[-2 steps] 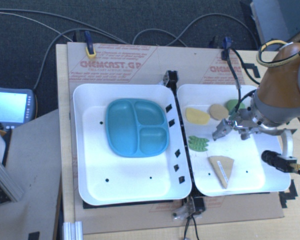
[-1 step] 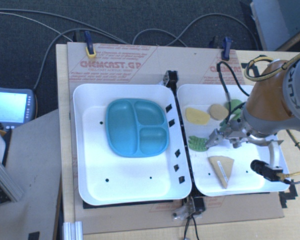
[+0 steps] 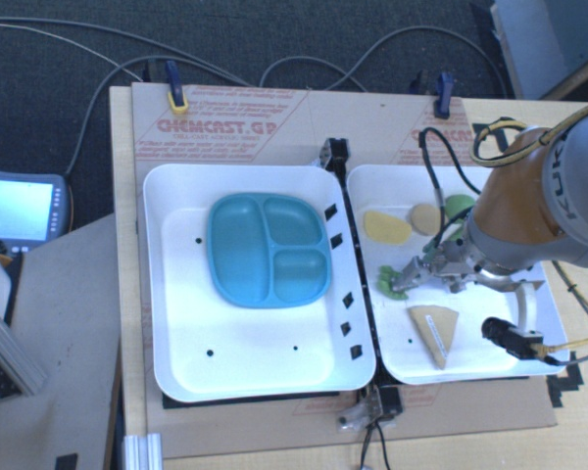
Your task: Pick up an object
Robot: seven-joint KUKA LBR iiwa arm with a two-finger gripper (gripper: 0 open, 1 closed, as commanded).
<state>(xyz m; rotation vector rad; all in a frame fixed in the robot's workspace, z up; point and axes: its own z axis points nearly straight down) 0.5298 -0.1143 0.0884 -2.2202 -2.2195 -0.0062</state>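
Right bin (image 3: 529, 365): hand (image 3: 400, 282) lowered at the left side, touching or just beside a small green piece (image 3: 386, 282); finger state cannot be told. Also listed: yellow piece (image 3: 386, 227) and tan round piece (image 3: 425, 218) at far left, wedge (image 3: 434, 330) near. Left bin (image 3: 167, 292): blue divided plate (image 3: 269, 250). For a sound pick, the green piece should be centred between the tips before any lift.

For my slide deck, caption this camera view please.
Gripper low in the right bin among food toys; blue plate in the left.
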